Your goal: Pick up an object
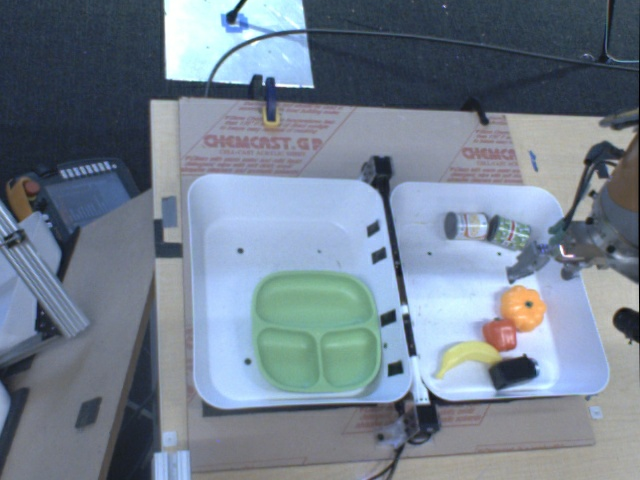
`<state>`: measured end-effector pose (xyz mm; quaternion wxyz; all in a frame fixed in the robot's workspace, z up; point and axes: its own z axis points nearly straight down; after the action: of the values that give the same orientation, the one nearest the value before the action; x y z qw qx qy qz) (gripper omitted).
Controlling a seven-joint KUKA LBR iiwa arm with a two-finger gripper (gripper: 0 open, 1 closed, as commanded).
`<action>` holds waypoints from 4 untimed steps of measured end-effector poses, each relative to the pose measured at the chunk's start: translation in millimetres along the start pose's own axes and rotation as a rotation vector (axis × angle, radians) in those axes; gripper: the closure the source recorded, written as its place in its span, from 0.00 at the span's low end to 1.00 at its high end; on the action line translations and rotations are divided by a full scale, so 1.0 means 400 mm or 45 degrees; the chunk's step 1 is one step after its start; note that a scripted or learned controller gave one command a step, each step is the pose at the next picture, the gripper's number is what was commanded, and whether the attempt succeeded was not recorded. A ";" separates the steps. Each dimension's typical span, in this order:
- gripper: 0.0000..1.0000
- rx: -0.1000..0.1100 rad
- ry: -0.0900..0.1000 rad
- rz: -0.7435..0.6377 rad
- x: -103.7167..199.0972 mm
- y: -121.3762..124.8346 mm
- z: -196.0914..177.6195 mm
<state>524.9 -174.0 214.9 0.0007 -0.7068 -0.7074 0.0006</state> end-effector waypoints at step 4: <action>1.00 -0.011 -0.002 -0.005 -0.002 0.032 0.090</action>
<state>537.5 -174.8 178.8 -0.0030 -0.7055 -0.7087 -0.0017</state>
